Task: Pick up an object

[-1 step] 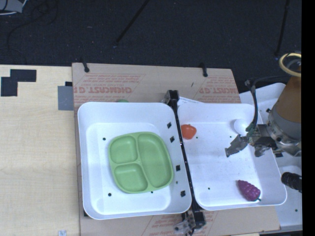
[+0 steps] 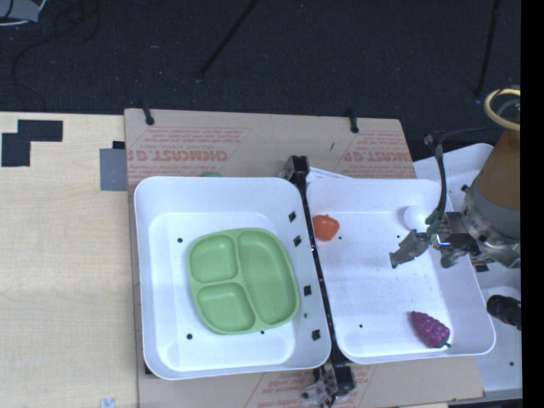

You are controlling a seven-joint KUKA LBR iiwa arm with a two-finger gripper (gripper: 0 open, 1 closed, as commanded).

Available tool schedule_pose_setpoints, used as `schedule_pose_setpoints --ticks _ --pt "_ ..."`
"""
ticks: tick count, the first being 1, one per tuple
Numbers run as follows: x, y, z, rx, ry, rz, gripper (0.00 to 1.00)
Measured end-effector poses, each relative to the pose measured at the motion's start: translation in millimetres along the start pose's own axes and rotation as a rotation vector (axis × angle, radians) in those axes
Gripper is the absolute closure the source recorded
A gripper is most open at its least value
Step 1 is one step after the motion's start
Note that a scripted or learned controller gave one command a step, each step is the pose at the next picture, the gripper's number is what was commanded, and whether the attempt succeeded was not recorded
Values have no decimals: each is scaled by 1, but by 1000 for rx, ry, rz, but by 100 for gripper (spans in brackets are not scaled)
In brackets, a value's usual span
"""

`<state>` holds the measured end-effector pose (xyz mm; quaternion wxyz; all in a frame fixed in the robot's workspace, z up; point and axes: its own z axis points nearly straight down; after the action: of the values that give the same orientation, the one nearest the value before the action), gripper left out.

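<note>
In the right bin (image 2: 365, 313) a small orange-red object (image 2: 325, 226) lies by the left wall, near the divider. A purple bunch of grapes (image 2: 430, 329) rests in the near right corner. My gripper (image 2: 427, 255) hovers over the right side of this bin, open, its two dark fingers spread with nothing between them. It is above and slightly left of the grapes, and well to the right of the orange object. A small white round thing (image 2: 414, 217) sits just behind the gripper.
The left bin (image 2: 161, 228) holds a green three-compartment plate (image 2: 242, 279). A black clamp strip (image 2: 308, 262) runs between the bins. Cardboard lies under both bins, and the arm's orange band (image 2: 510, 168) rises at the right.
</note>
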<state>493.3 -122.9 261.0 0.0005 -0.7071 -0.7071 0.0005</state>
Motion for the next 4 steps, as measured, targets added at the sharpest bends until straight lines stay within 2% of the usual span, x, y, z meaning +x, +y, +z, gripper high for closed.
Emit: schedule_pose_setpoints --ticks 1,3,4 --pt "-3 -1 64 9 2 1 0" --pt "2 5 167 7 3 1 0" --pt "0 6 155 5 2 8 100"
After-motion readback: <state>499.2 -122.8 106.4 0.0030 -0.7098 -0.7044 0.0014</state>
